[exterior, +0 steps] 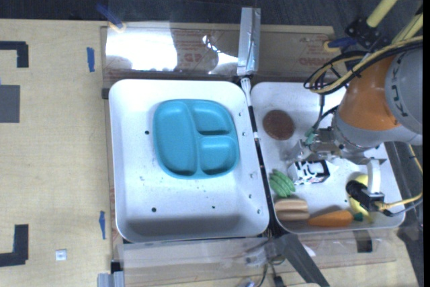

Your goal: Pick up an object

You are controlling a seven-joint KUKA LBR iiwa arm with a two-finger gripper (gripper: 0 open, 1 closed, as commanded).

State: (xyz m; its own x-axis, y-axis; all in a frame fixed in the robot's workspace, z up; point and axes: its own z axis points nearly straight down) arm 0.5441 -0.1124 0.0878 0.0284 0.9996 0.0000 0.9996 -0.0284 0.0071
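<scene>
Showing "2018" print on cardboard (316, 50) behind right bin (295, 94).

Little here can be read. The brown cardboard strip (316, 50) along the far side of the bins carries reddish printed marks, one patch near its right end and another further left behind the clear plastic sheet (175, 44), but the letters are too small and blurred to make out. The small black-and-white thing (310, 171) in the right bin (295, 94) has a pattern on it that may be print; no word or number on it can be told.
</scene>
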